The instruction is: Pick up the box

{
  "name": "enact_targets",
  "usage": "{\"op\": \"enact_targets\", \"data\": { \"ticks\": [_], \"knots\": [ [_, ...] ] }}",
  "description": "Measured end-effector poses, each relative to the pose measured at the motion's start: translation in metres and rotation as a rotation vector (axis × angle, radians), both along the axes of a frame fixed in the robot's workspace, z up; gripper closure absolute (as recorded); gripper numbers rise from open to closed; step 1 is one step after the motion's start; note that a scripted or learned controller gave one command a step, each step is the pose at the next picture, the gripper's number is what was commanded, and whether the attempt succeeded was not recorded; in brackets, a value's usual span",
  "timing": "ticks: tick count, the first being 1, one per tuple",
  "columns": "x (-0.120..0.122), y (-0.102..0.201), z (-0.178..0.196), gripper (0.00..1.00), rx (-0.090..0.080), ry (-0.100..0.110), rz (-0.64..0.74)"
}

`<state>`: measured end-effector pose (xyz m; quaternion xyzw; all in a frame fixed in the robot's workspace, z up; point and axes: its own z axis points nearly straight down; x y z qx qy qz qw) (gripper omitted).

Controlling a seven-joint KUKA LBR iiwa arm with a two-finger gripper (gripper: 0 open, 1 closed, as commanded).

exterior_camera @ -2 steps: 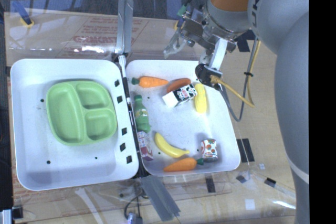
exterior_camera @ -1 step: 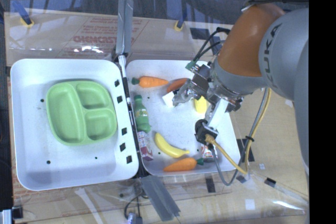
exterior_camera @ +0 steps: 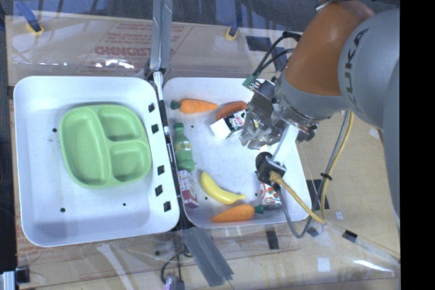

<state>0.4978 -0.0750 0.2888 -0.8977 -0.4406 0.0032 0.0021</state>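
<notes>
Box (exterior_camera: pixel 228 124) lies in the right bin (exterior_camera: pixel 204 86), just left of the gripper (exterior_camera: pixel 258 136). It's white with dark print. Whether the gripper is clenched, I cannot tell.

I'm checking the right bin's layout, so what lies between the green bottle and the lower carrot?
In the camera view, the banana lies between the green bottle and the lower carrot, on the right bin's floor.

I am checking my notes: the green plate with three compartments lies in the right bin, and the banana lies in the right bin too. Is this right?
Not quite. The camera view shows the green plate in the left bin; the banana is indeed in the right bin.
</notes>
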Motion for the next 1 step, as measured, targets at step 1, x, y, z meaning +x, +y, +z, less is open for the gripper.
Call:
{"op": "enact_targets", "data": {
  "ticks": [1],
  "knots": [
    [-0.0156, -0.0950, -0.0927, 1.00, -0.001, 0.001, -0.174]
  ]
}}
